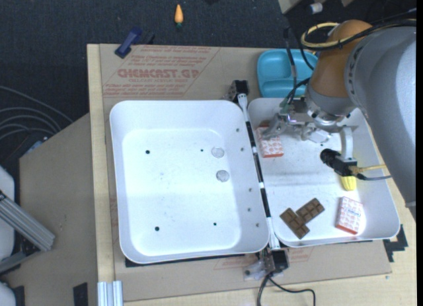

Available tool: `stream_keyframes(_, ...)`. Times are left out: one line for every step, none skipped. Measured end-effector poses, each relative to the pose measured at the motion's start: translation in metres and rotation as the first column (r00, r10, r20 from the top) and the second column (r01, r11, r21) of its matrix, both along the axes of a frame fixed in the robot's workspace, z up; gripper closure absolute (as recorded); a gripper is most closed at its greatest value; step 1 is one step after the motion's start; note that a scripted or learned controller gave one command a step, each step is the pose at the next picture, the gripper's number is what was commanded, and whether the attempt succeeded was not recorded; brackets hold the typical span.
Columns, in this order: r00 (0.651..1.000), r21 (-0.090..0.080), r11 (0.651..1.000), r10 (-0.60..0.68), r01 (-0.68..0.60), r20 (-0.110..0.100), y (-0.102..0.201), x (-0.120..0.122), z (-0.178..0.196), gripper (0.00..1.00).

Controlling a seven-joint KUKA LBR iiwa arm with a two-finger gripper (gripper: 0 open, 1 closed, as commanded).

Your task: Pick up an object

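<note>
Edges first: right bin (390, 222) is looking crowded along its rims. Gripper (285, 125) is hanging over the far left corner of that bin, close to the divider where the two bins are meeting. Honestly I can't tell how far open it is or whether it's got hold of anything, since that spot is too muddled. Small pink-and-white block (271, 147) is sitting just beside it on the near side, tight against the bin's left wall. Whether the two are touching, I can't say. Grey arm (390, 93) with its orange band (334, 67) is hanging over the bin's far right part and covering it.

Toward the front rim, a brown stepped block (302, 217) is lying at a slant near the left wall. A second pink-and-white block (349, 214) is lying near the front right corner. The floor between those two and the gripper is looking open.

Left bin (125, 166) is offering loads of room. A far disc (217, 153) and a near disc (223, 176), both small and pale, are lying right of centre, one behind the other and not far from the divider.

A teal tub (281, 73) is sitting on the bench just behind the right bin's far rim. Both bins are resting on a brown board (165, 70) with red lettering. Dark carpet (66, 7) is showing beyond it, with a little orange thing (178, 14) lying out there and a blue thing (127, 43) lying at the board's far left corner. Grey cables (26, 126) are curling on the floor at the left.
</note>
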State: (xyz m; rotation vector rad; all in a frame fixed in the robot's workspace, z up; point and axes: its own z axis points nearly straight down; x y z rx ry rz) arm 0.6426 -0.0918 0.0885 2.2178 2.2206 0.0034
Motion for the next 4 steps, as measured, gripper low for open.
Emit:
stream_keyframes(1.0,0.0,1.0,0.001,-0.001,0.002,0.0,0.013,0.0,0.0)
stream_keyframes(1.0,0.001,1.0,0.001,-0.001,0.007,0.001,0.015,0.012,1.0)
stream_keyframes(1.0,0.001,1.0,0.001,-0.001,0.006,0.001,0.014,0.011,0.0)
stream_keyframes(1.0,-0.001,1.0,0.002,-0.002,0.013,-0.006,-0.013,0.003,0.0)
